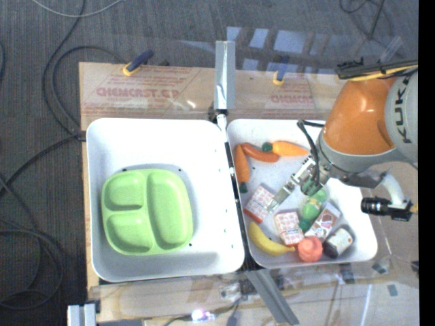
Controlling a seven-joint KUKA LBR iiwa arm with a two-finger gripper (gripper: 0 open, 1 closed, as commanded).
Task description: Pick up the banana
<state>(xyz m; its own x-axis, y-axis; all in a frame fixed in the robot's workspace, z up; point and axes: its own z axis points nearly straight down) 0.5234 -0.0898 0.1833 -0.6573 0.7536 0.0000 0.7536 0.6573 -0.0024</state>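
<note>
From the overhead camera view, the curved yellow plastic banana [268, 240] lies near the front edge of the right-hand shallow white bin [363, 250], its middle partly covered by a small pink-and-white printed carton [288, 227]. Just beside its right end sits a round coral-red toy fruit [310, 249]. The grey two-finger gripper [304, 180] hangs over the middle of that bin, above and behind the banana, close to a green plastic bottle [312, 208]; whether it is wide or narrow cannot be told from this angle, and nothing is visibly held in it. Three orange toy carrots [262, 152] lie along the back and left wall of the bin. The left-hand white bin [136, 131] holds a lime-green divided plastic tray [147, 210].

The risk, as I judge it, is crowding: the carton resting over the banana and the red fruit against its end leave little free length to close on, so a descent could pinch the carton instead, or push the banana against the bin wall and let it slip out.
</note>
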